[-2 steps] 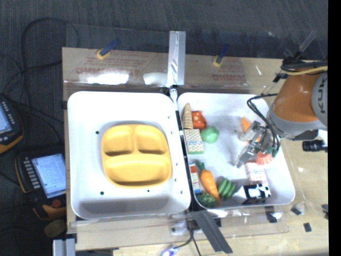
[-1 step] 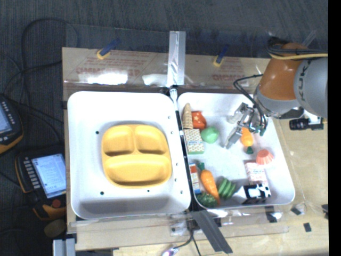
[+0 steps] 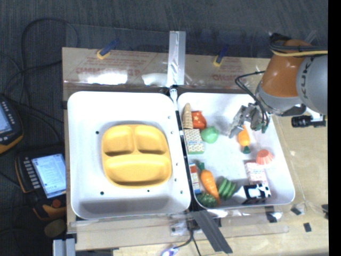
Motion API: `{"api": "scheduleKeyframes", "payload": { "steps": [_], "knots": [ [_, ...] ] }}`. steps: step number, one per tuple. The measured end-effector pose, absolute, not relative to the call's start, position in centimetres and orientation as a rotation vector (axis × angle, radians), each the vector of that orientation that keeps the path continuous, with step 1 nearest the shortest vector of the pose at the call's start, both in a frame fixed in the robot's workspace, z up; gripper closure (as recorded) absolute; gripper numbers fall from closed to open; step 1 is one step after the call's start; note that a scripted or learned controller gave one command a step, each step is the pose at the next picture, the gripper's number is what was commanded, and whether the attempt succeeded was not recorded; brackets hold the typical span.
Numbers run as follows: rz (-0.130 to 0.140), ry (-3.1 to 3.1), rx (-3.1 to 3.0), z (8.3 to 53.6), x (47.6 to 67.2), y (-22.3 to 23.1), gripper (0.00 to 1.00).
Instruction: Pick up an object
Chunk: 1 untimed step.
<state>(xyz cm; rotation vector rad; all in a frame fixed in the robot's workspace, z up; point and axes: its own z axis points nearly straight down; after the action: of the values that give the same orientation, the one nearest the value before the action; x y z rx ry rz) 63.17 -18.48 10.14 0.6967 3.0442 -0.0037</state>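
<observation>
Faint red lettering on cardboard [image 3: 112, 68] behind bins, unreadable. Arm [image 3: 290, 79] reaching in from right, gripper [image 3: 246, 119] hovering over right bin [image 3: 285, 169] near far right corner; finger state not discernible. Small orange carrot [image 3: 244, 138] lying just below it, open floor alongside. Left bin [image 3: 80, 143] holding yellow divided tray [image 3: 136, 153].

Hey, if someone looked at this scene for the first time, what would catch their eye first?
Probably the yellow divided tray sitting alone in the left bin. Next, the clutter of toy food in the right bin, such as the carrot near its front. Then the gripper, low over that bin's back right area beside a small orange piece.
</observation>
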Motion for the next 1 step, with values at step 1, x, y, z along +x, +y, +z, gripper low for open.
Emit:
{"api": "scheduleKeyframes", "payload": {
  "steps": [1],
  "knots": [
    [0.002, 3.083, 0.586, 20.17, 61.84, -8.47, 1.00]
  ]
}}
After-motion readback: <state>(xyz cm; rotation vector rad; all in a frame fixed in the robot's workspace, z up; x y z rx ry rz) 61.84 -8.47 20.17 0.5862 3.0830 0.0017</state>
